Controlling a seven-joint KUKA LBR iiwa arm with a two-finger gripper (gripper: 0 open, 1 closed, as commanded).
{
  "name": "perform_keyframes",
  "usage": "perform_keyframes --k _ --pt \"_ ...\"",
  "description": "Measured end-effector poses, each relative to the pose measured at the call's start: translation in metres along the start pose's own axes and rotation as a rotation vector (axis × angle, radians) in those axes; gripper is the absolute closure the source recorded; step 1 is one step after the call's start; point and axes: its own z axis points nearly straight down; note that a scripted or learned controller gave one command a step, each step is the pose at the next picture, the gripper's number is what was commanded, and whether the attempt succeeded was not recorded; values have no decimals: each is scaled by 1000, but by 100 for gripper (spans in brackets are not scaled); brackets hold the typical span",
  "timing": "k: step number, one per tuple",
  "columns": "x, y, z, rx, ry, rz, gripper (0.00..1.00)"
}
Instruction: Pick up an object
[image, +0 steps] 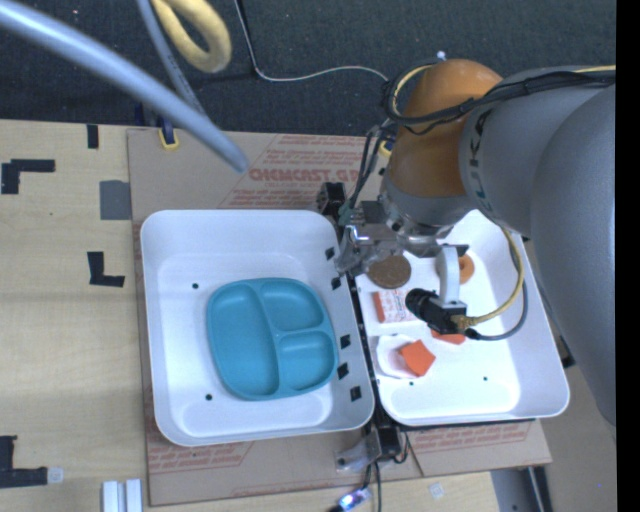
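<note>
Your gripper (392, 262) hangs low over the right bin (520, 395), near a brown disc (390, 272) and orange block (416, 357); its grip state is unreadable.

You have two bins side by side on a cardboard sheet (290, 170) that lies on the bench (60, 330). The left bin (165, 240) holds a divided plate (270, 335), lying flat near its middle. In the right bin (520, 390), close to the wall it shares with the left bin, a small block (415, 357) rests on a flat packet (395, 355); a card (387, 305) lies just behind them, and a round disc (390, 271) behind that. The arm (520, 150) reaches in over the right bin's back edge, its gripper (375, 240) above the disc.
</note>
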Motion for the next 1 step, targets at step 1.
perform_keyframes --k 1 --pt "51 -4 -6 1 -1 2 100"
